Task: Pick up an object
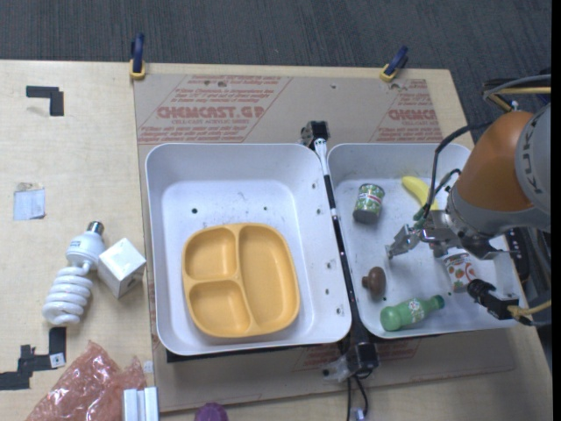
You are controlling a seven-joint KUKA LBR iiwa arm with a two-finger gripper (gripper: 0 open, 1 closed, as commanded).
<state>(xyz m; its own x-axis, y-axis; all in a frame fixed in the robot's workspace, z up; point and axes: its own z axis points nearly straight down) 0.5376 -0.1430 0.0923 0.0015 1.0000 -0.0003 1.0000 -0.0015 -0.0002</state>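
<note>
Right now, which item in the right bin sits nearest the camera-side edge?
The green bottle, lying on its side along the right bin's near edge. The brown object, small can and yellow banana all sit farther back.

Even, bright overhead light, soft short shadows inside the white bins [166, 235], mild glare on their rims; slightly grainy, edges sharp enough.
</note>
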